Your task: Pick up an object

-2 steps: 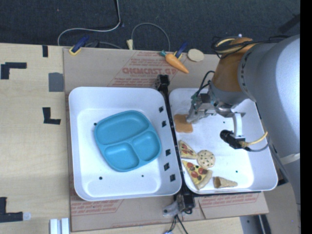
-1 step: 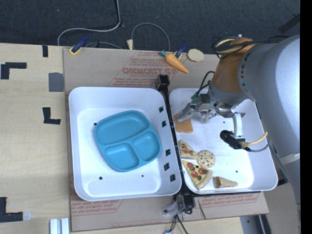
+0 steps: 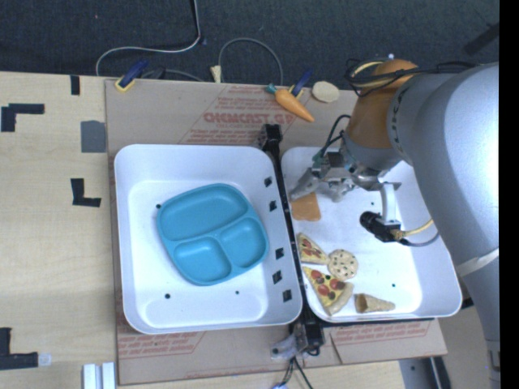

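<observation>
My tool [image 3: 312,181] hangs low over the upper left part of the right-hand shallow white bin [image 3: 430,294], close to the wall it shares with the left-hand shallow white bin [image 3: 130,217]. The nearest thing to it is a flat tan wedge of toy bread or cheese [image 3: 306,208], which lies just below the tool tip in the picture, toward the near edge of the counter [image 3: 49,241], and it seems to touch or almost touch the metal tip. I cannot tell whether my tool is released or clenched, since the wrist hides that, and nothing shows as grasped. The wedge has no clear long axis; its broad side faces the dividing wall. Farther down the same bin lie a toy pizza slice [image 3: 327,288], a round speckled cookie [image 3: 342,263] and a small tan triangular piece [image 3: 373,303]. A blue three-compartment plastic plate [image 3: 212,232] sits in the left bin. The brown cardboard under the bins carries red printing that I read as "CHEMGUARD", though it is faint.
</observation>
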Action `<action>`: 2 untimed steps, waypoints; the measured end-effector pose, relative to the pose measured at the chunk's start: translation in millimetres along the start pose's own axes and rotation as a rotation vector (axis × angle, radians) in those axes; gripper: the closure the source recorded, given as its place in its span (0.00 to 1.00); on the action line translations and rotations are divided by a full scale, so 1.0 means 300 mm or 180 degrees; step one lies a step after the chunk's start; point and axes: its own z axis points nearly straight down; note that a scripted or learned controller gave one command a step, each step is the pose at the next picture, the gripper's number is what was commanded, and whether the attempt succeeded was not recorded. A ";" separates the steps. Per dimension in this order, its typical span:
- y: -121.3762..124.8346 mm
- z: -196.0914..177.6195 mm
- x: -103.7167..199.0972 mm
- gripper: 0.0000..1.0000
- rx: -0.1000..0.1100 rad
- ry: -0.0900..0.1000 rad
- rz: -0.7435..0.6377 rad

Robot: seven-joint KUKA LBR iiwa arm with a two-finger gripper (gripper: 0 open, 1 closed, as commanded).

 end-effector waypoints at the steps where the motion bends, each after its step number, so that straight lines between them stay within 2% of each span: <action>1: 0.005 -0.042 -0.003 1.00 -0.0023 -0.0007 -0.0001; 2: 0.002 -0.037 -0.002 0.00 -0.0014 -0.0008 -0.0001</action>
